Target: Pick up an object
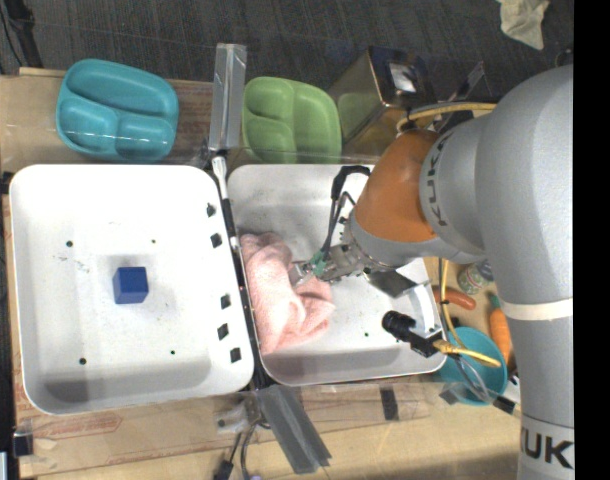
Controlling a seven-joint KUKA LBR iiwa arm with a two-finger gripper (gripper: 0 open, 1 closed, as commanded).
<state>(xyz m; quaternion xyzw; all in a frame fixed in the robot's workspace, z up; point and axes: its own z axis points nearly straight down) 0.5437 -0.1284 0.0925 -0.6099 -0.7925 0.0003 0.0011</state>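
In the right bin [285,193], the pink cloth [281,293] lies bunched against the left wall, and the hand [320,266] is down at the cloth's right edge, touching it. I cannot tell how the hand stands or whether it grips any cloth. Left of that bin, a blue cube [131,284] sits in the left bin [45,228], well apart from the cloth.

Cube [131,284] in left bin [45,268], cloth [280,298] in right bin [285,193]
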